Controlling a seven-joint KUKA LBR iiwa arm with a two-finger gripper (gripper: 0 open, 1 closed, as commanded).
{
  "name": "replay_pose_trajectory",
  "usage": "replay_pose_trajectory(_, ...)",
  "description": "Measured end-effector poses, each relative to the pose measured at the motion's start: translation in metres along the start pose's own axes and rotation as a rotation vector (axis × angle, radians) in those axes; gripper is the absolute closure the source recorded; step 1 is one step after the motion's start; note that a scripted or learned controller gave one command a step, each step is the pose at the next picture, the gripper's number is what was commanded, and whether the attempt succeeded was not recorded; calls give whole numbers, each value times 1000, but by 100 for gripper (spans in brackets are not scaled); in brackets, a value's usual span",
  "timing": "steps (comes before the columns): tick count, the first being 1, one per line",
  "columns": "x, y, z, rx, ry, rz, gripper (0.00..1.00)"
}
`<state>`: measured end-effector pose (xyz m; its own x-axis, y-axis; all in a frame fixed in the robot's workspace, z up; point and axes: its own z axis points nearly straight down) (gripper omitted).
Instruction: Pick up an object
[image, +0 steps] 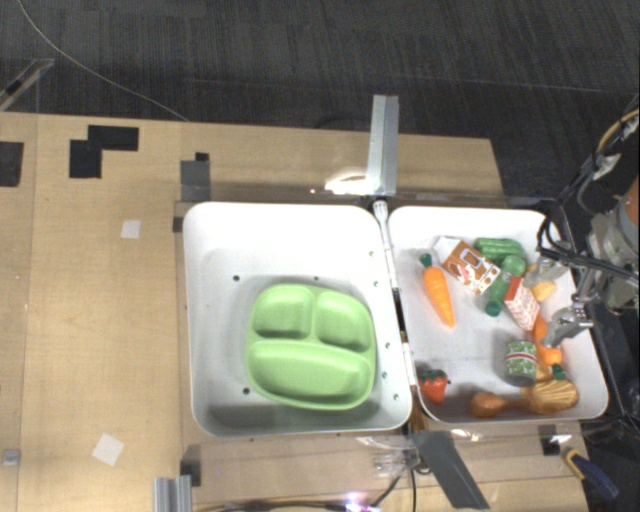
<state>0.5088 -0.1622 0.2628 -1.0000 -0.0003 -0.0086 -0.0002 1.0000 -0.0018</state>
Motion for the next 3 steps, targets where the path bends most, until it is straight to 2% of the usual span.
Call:
replay_pose_trajectory(1,9,-42,124,-3,6,-269,0)
replay_pose_trajectory(2,6,-43,172,4,-7,-344,0)
replay_pose_trajectory(3,-16,44,172,0,-12,-372,0)
